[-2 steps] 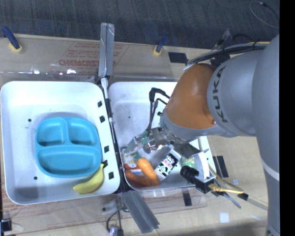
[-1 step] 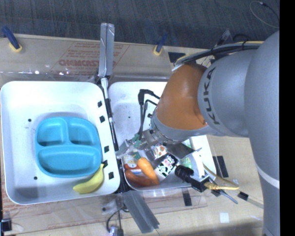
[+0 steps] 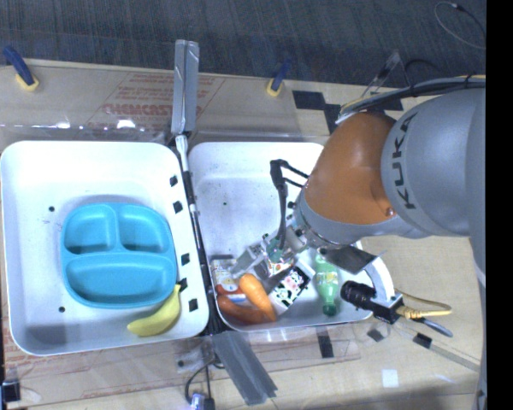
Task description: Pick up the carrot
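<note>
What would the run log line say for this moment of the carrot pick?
arm: over right bin | gripper: low, just above the pile | carrot: lying in right bin, not held | banana: left bin beside blue tray

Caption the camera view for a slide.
KUKA arm's gripper hovers over the right bin near the carrot; blue tray and banana sit left.

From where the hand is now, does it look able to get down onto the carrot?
Probably yes. The hand hangs in the right bin just above the carrot, whose top is uncovered. It is crowded, though: a black-and-white carton and a green bottle lie close beside it.
</note>
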